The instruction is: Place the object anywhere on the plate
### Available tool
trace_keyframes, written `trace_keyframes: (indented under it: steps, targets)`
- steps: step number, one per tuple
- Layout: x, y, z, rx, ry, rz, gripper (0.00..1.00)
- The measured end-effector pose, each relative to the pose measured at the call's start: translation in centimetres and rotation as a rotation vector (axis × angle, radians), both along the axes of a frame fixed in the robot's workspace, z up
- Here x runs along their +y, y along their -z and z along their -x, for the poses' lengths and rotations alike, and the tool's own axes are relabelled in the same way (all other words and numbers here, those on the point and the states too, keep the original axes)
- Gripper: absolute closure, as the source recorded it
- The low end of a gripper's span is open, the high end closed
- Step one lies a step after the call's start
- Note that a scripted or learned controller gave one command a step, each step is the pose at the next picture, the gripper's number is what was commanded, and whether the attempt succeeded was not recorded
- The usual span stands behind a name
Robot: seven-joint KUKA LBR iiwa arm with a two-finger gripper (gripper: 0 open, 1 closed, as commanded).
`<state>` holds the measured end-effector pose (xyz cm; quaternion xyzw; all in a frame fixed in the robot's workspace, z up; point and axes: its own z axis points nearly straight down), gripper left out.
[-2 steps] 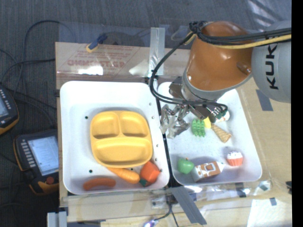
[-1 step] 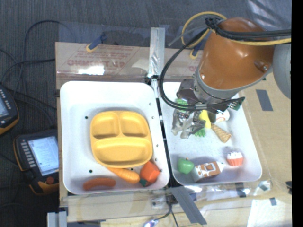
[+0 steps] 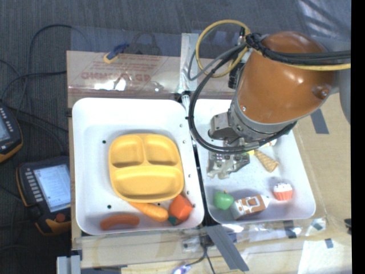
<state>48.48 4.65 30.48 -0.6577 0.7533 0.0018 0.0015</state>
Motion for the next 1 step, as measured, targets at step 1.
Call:
trace_keyframes:
  steps: [1]
  targets:
    - [-4.14, 1.14, -0.01, -0.001, -0.041, 0.000, 1.00]
